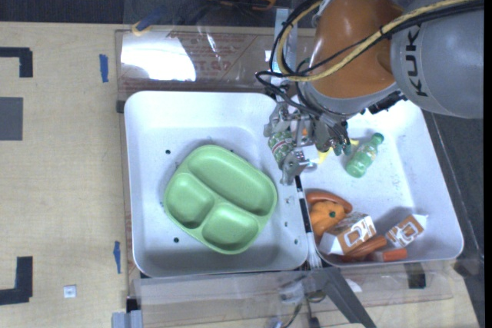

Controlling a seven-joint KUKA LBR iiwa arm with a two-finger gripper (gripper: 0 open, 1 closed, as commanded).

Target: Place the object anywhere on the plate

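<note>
A: Lighting? Bright, even, from overhead. Strong glare on the clear panel [165, 57] behind the left bin [146, 165]; white bins slightly blown out.

B: Shadows soft, under the arm [361, 50]. Focus mildly soft overall, small items grainy.

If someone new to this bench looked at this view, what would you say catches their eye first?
Probably the big grey arm with its orange band, reaching in from the right so its gripper sits over the divide between the two white bins. Next, the pale green three-compartment plate alone in the left bin. Then the right bin's clutter: a small green bottle and orange-and-white packages.
</note>
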